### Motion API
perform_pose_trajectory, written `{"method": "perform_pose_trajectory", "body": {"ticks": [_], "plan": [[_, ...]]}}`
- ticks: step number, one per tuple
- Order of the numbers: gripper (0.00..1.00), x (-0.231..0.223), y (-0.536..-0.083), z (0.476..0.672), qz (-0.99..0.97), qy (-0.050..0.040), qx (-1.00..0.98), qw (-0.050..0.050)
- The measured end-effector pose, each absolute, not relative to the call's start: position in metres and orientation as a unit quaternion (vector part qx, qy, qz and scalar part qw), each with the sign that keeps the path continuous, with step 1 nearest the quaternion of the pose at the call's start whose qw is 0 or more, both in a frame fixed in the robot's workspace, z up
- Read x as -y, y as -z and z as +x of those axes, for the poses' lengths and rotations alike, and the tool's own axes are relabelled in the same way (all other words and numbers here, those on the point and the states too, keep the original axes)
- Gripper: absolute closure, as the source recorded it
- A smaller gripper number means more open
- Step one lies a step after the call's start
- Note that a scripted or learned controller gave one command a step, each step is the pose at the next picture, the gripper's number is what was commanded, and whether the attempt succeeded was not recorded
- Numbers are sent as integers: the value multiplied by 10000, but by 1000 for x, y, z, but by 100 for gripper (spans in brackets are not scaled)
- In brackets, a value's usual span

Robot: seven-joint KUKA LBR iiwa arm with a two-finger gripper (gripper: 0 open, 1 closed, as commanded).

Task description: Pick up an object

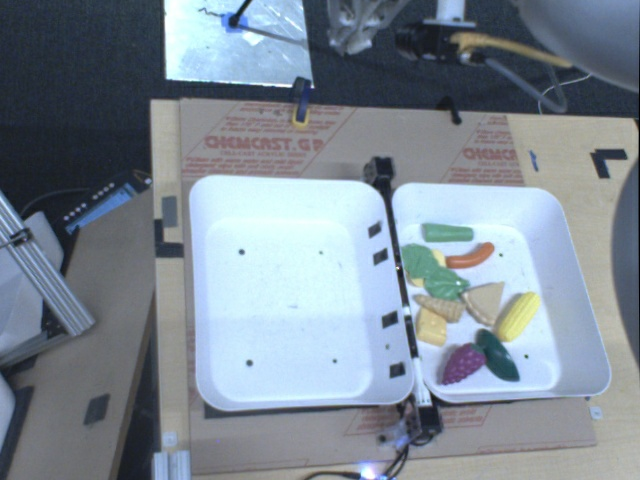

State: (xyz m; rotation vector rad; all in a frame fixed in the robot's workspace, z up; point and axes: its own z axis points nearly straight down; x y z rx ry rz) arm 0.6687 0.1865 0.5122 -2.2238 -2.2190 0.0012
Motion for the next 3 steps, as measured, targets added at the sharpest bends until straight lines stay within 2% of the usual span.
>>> {"method": "perform_pose_trajectory", "body": {"ticks": [1, 2, 3], "plan": [[100, -226, -537, 668, -7052, 22, 7090, -8], [100, -156, -459, 668, -7086, -30, 7056, 10], [100, -191, -482, 668, -7051, 22, 7091, -10]]}}
